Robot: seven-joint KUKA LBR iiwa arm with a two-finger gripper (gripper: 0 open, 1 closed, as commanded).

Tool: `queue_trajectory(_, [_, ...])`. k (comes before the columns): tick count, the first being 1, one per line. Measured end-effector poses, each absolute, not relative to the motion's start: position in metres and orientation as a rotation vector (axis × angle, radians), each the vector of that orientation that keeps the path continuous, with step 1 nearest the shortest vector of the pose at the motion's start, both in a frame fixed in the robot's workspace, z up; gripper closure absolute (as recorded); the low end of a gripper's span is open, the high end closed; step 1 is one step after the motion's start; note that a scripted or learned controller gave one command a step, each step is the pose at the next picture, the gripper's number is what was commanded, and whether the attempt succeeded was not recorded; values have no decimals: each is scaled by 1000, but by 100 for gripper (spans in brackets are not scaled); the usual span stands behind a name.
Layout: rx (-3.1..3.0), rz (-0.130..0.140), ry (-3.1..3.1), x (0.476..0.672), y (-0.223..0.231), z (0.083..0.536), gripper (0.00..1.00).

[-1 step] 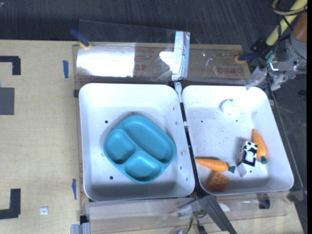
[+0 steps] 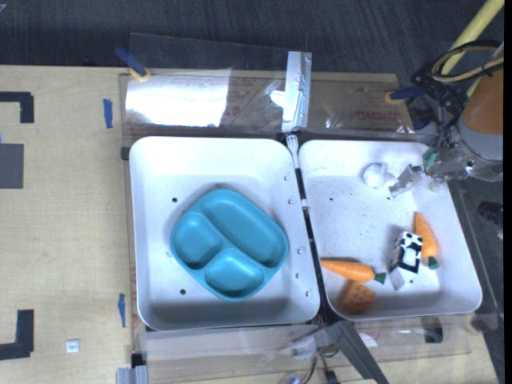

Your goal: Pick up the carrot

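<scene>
- Hanging at the right edge of the frame, the gripper [image 2: 416, 176] sits over the upper part of the right bin [image 2: 346, 160]; whether it is apart or together, I cannot tell.
- One carrot [image 2: 347, 270] lies at the bin's lower left, another carrot [image 2: 425, 236] near its right wall.
- A black-and-white toy [image 2: 409, 252] lies between them.
- A blue tray [image 2: 230, 242] fills the left bin [image 2: 152, 214].

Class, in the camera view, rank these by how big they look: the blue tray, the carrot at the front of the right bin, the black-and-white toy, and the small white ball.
1. Blue tray
2. Carrot
3. Black-and-white toy
4. White ball

The carrot and the toy look close in size, so that pair is unsure.
</scene>
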State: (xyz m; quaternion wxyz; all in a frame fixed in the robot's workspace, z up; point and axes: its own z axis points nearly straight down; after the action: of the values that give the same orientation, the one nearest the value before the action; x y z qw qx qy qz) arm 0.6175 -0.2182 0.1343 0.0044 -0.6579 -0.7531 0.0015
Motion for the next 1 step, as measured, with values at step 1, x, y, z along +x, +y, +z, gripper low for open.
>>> queue_trajectory(1, [-1854,-16,-2529,571,-213,91,0])
